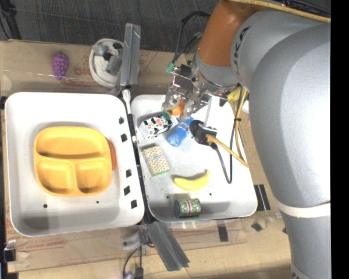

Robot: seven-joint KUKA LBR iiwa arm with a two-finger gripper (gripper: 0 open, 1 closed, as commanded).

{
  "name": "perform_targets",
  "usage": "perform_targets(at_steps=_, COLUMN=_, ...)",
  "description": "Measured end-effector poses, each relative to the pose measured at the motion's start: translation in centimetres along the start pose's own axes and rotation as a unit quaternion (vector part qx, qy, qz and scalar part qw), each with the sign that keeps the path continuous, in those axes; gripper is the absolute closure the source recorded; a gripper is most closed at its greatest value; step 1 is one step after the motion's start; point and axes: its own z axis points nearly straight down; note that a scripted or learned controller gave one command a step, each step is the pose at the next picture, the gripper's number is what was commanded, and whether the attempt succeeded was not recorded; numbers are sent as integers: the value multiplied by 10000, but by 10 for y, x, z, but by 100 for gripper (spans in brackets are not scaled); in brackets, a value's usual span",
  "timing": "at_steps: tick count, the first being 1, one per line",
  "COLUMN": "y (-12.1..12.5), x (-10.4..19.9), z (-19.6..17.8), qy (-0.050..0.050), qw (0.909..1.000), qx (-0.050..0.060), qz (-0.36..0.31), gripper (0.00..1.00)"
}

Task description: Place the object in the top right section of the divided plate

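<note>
The gripper, its grip state impossible to tell, hung over the right bin above a blue object, well apart from the yellow divided plate.

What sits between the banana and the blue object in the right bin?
In the camera view, bare white bin floor separates the banana from the blue object. The patterned packet lies off to the left of that stretch.

Bench bears two white bins, purple grapes, coiled white cable.
</note>
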Motion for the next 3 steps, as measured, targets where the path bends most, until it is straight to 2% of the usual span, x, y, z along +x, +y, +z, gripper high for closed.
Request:
perform_targets(at_steps=1, y=-34, x=57, z=8, qy=-10, qw=9893, qx=20, qz=1458, gripper=100)
perform_targets(at_steps=2, y=-107, x=110, z=-15, qy=-11, qw=9838, qx=4, qz=1791, gripper=100)
perform_targets(at_steps=3, y=-151, x=109, z=-24, qy=-23, qw=9746, qx=2, qz=2239, gripper=100)
